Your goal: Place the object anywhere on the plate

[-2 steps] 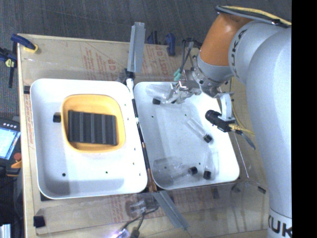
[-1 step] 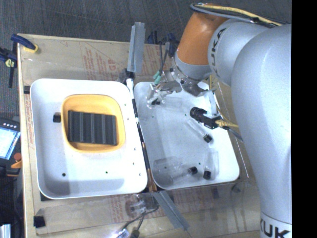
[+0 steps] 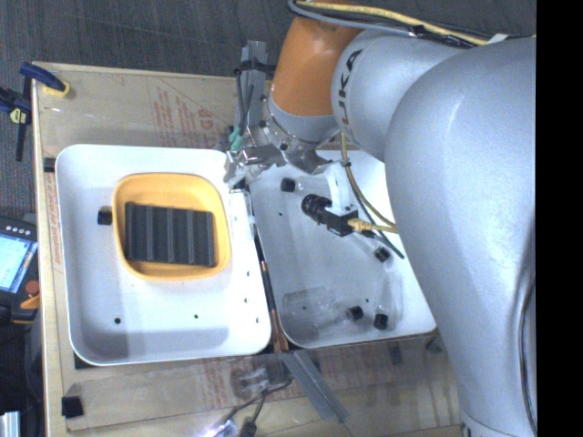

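- Yellow rounded plastic plate (image 3: 169,189) with dark ridged insert: lies in left white bin (image 3: 91,326), ready as target.
- Small green object (image 3: 235,138): at the jaws near the bins' shared rim, apparently carried; grip unconfirmed.
- Gripper (image 3: 241,157): jaws' state cannot be told.

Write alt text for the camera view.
A grey KUKA arm with an orange band reaches over the right shallow white bin; its gripper sits at that bin's top-left corner. The left white bin holds a yellow plate bearing a dark ridged block.
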Controlling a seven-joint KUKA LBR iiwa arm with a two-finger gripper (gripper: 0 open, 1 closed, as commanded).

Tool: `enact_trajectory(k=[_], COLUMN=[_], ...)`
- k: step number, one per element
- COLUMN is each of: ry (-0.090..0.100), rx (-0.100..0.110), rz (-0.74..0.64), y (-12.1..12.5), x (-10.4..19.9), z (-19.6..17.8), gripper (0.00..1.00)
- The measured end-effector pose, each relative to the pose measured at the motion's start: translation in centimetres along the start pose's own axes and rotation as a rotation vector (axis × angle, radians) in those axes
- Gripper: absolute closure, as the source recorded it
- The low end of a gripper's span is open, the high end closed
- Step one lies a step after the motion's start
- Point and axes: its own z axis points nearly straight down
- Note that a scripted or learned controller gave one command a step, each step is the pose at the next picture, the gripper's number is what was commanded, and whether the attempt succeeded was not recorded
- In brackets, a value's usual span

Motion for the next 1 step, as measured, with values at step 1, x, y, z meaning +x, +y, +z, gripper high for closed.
enact_trajectory(k=[1], ry=[0.000], rx=[0.000], rz=[0.000], y=[0.00], x=[-0.02], z=[-0.01], gripper=[0.00])
